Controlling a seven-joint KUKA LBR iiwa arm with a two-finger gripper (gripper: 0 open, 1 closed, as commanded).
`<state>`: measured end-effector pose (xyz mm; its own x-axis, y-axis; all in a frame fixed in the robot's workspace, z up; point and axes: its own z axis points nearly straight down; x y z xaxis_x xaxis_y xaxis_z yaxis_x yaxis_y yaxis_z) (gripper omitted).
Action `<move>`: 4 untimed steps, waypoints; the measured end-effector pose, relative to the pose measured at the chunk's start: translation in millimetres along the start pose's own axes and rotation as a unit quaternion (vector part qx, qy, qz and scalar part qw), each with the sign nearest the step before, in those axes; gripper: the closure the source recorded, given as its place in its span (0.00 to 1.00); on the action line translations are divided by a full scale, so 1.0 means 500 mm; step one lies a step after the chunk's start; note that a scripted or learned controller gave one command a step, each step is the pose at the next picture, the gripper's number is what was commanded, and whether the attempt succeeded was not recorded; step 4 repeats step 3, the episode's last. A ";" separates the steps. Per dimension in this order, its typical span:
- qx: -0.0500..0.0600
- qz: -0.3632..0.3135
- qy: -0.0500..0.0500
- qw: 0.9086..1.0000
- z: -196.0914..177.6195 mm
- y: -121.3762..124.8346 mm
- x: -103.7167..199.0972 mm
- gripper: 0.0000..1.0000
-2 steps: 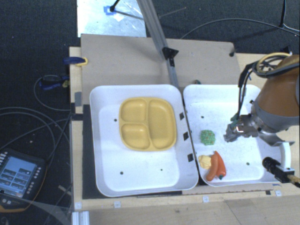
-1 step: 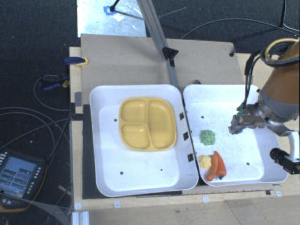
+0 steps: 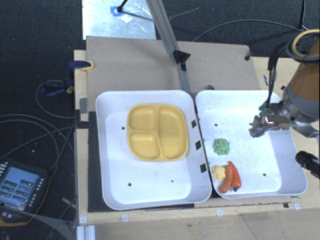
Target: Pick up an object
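Observation:
In the right bin [image 3: 280,184] lie three small items: a green broccoli-like piece [image 3: 221,146] near the bin's middle left, a pale yellow lump [image 3: 218,172] and an orange-red carrot-shaped piece [image 3: 230,177] side by side near the front left corner. My gripper [image 3: 259,126] hangs over the right half of that bin, to the right of and slightly behind the green piece. I see nothing between its fingers. The arm's grey body and orange band [image 3: 305,84] rise at the right edge.
The left bin [image 3: 112,184] holds a yellow three-compartment plate [image 3: 156,132]. A slanted grey pole [image 3: 165,29] crosses the bench's back. Cables and a handheld pendant [image 3: 17,184] lie on the floor at left.

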<state>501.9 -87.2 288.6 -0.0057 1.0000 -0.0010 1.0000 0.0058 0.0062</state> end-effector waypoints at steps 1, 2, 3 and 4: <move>0.002 -0.002 0.001 1.000 -0.003 0.014 0.107 1.00; 0.002 -0.002 0.002 1.000 0.010 0.010 0.208 1.00; 0.002 -0.002 0.001 1.000 0.014 0.029 0.302 1.00; 0.002 -0.002 0.001 1.000 0.014 0.029 0.302 1.00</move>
